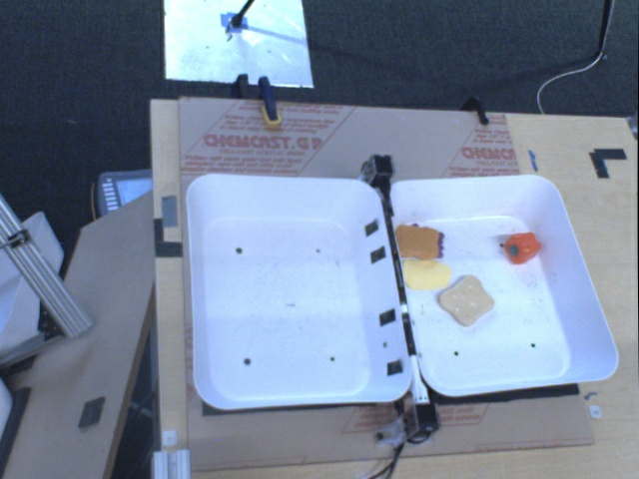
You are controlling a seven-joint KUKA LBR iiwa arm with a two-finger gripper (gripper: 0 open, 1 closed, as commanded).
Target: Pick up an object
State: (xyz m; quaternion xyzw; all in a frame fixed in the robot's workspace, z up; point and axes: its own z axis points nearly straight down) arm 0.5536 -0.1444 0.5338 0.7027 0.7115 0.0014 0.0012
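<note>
So there are two white bins sitting side by side on the surface (pixel 329 133), and the right bin (pixel 559 352) has all the stuff: an orange-brown slab with a purple edge (pixel 418 241) right up against the left wall, a flat yellow piece (pixel 427 274) just below it and touching, a tan cookie-looking thing (pixel 466 300) next to that, and a small red-orange pepper thing (pixel 520 247) off by itself toward the right side. The left bin (pixel 215 367) just shows its white floor with a few dark dots. Can't tell anything about the pincer's state from this shot.

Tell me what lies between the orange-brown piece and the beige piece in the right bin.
In the camera view, a flat yellow piece lies between the orange-brown piece and the beige piece.
</note>
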